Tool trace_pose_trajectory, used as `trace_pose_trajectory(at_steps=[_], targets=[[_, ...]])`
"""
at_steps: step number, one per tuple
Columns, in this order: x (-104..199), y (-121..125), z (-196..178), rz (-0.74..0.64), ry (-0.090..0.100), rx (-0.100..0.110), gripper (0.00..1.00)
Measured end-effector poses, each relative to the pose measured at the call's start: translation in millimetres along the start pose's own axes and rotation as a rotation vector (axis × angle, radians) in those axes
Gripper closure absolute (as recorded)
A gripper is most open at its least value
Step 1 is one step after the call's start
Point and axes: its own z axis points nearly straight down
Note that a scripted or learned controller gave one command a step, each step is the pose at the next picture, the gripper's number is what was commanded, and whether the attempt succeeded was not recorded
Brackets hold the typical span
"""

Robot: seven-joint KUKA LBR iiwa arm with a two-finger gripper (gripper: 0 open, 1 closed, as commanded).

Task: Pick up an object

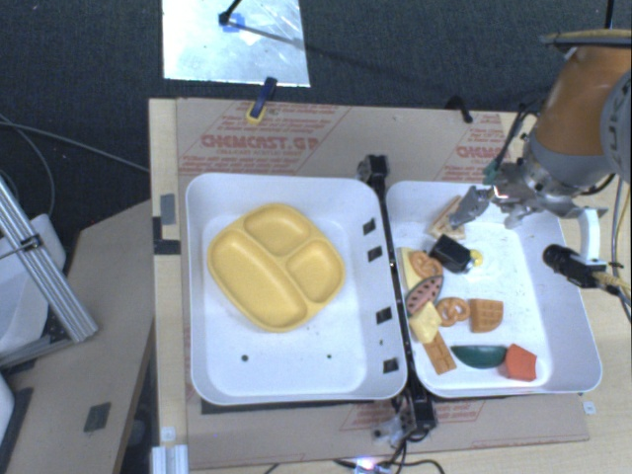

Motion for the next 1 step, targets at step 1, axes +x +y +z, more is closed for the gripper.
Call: trace_pose_trajectory(at_steps=[1], targets=[[78.6,-20.9,-130.8,-0.01,0.002,-0.012,0.0]])
